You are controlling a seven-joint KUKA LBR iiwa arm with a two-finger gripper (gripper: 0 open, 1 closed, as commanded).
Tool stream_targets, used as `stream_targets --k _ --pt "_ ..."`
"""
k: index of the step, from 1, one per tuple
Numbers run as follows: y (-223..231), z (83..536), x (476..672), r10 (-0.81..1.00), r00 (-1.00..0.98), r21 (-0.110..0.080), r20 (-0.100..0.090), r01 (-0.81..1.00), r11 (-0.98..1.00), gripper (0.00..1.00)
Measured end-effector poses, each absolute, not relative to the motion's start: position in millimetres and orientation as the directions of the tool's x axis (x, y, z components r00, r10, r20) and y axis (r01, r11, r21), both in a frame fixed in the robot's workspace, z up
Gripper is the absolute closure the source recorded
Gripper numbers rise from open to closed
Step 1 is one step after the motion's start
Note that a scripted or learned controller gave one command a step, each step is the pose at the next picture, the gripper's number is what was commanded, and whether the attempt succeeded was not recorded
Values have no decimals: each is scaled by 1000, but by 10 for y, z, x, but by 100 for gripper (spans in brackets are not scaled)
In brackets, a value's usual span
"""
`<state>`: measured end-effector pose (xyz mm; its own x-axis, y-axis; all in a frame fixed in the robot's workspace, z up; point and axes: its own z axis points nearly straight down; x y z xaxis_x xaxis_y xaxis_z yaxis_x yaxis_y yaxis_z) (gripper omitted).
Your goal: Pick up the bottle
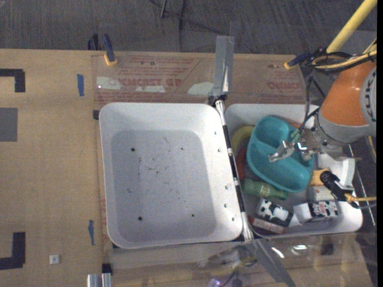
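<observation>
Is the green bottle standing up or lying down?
Lying down. The bottle rests on its side in the right bin, partly under the teal dish, beside the cow-print cartons.

I've just got the one fixed camera up above the bench [48, 160], looking down at a slight slant from fairly far back. It takes in both bins, left bin [114, 124] and right bin [353, 217].

Arm [350, 103] reaching in from right, claw [291, 150] pointing left
</observation>
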<state>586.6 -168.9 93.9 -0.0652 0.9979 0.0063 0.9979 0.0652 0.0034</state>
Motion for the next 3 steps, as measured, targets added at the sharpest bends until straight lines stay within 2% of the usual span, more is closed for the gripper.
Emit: stream_targets --k 1,2,3 --pt "-1381 925 6349 970 241 -127 -26 962 -242 0" --pt "-1820 979 6065 931 364 -28 16 931 -364 0" --pt "-1937 964 6485 912 411 -164 9 900 -404 0"
